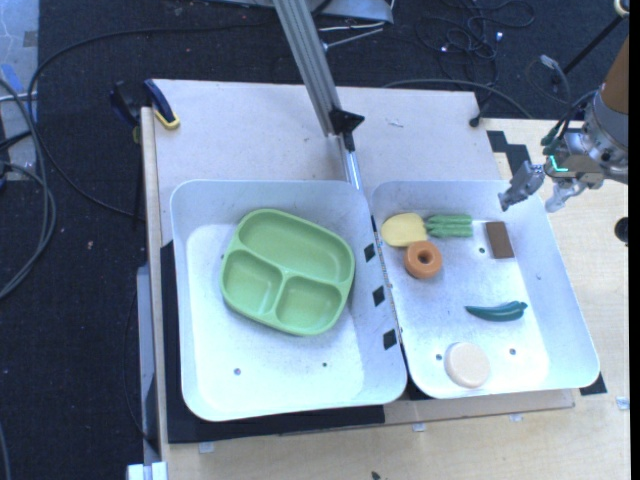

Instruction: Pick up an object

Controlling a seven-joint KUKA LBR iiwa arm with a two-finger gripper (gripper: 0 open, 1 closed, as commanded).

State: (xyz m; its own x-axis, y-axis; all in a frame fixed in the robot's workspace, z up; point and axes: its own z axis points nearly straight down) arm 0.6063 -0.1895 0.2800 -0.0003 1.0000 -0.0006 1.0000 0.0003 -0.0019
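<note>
With its jaws spread and empty, the gripper (538, 190) could skid off the flat brown block (498, 239) just below them.

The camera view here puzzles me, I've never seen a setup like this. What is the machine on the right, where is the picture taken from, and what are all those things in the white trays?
The picture comes from one fixed camera above the bench, looking down at a slant. At the right edge is the end of a robot arm; its gripper, a two-finger grasping part, hangs over the upper right corner of the right bin with its fingers spread and nothing between them. The left bin holds a green divided plate. The right bin holds small toy-like items: a yellow piece touching a green vegetable, an orange ring, a brown block, a teal pepper shape and a cream round piece.
</note>
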